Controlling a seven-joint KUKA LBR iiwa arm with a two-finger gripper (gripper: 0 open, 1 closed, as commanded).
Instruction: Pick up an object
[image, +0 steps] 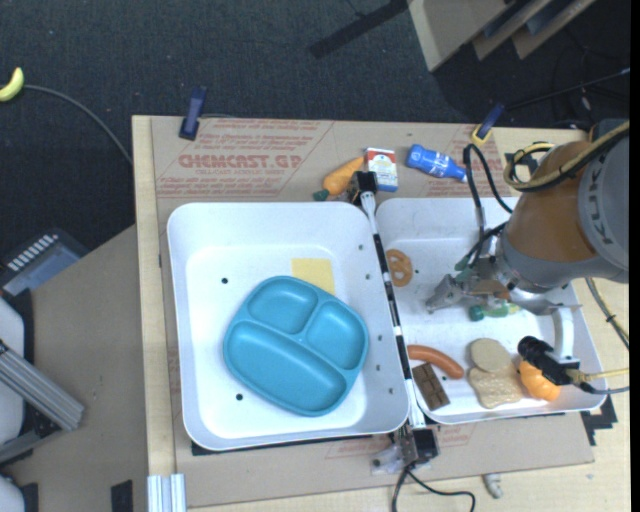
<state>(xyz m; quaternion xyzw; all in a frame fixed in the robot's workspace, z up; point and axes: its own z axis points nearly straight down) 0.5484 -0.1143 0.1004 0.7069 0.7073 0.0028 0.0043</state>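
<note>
The gripper (447, 293) hangs low in the right bin (430, 222), whether its jaws are spread or pressed I cannot tell, with a small green object (481, 312) just right of it, a pretzel (399, 267) left, and a sausage (436, 358) nearer.

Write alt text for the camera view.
A grey and orange robot arm lowers its gripper into the right bin, above toy foods including a pretzel and hot dog. The left bin holds a blue divided plate.
</note>
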